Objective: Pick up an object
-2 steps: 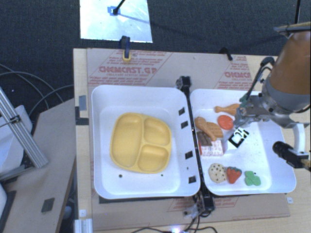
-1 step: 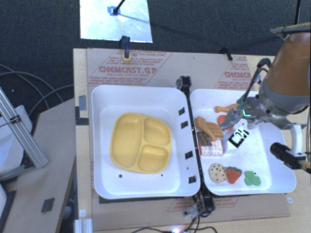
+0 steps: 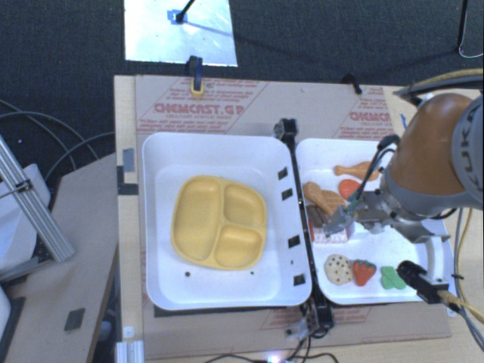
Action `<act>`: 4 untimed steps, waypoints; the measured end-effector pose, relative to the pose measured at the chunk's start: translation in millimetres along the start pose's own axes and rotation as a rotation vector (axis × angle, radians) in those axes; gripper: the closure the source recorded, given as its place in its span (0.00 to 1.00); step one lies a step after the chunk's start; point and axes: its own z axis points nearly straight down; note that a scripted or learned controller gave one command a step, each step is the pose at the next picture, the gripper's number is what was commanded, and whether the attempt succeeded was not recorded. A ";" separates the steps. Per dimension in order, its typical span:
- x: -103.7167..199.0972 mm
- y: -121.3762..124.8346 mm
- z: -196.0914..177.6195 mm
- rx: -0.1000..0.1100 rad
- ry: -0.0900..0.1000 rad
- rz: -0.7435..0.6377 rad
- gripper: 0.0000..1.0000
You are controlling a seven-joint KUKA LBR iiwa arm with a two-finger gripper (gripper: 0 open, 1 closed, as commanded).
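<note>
My gripper hangs low over the left side of the right bin, above a small white and red item. A brown bread-like piece lies just behind it. A chicken drumstick and a red-orange piece lie further back. Along the bin's front sit a chocolate chip cookie, a strawberry and a green piece.
The left bin holds a yellow divided plate. Black clips line the ridge between the bins. The arm's orange and grey body covers the right bin's right part. A cable loops at the bench's right edge.
</note>
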 end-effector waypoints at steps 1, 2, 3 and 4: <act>-51.0 32.0 57.3 -0.004 -0.004 0.005 0.00; -26.5 1.5 23.4 -0.007 0.000 -0.004 0.00; -81.0 1.7 -7.2 -0.010 -0.005 0.005 0.00; -167.5 -1.8 113.7 0.002 -0.004 0.009 0.00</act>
